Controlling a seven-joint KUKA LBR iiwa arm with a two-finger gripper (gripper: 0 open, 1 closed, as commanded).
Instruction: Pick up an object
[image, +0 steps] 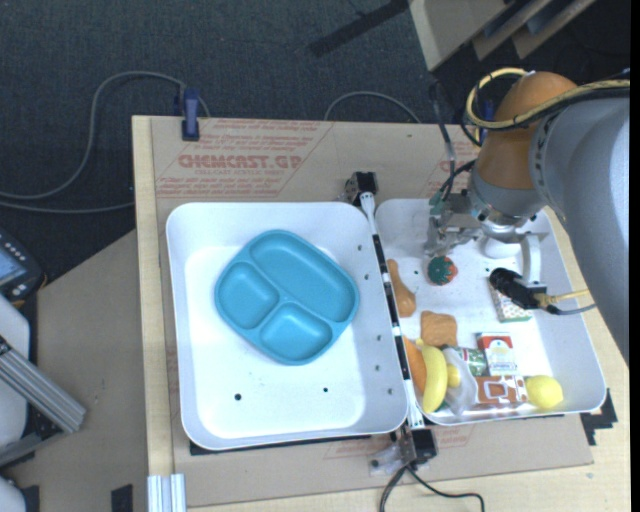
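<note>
the pincer is hung low in the right bin, near its far edge, directly over a small round green-and-red object, presumably for a grasp. how far it is open cannot be told; nothing is seen held.

The grey arm comes in from the right, its orange band bent above the wrist. The wrist points steeply downward, and the hand hangs low at its end, fingers directed toward the surface below.
</note>
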